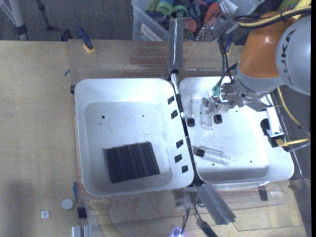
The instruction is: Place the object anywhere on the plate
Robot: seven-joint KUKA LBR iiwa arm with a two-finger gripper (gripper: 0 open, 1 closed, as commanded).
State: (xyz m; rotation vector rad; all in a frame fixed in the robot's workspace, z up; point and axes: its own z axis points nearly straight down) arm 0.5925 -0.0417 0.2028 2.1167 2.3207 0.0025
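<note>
Camera view, "KU" lettering on grey arm [296, 48], gripper [210, 113] state unclear, black plate [132, 162] in left bin [89, 98]

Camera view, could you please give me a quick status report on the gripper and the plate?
Gripper low over the right bin, upper left part. Dark ridged plate flat in the left bin, nothing on it. Clear object lying in the right bin, apart from the gripper.

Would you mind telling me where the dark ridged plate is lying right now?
The dark ridged plate lies flat on the floor of the left bin, toward its near edge, left of the divider between the two bins.
</note>
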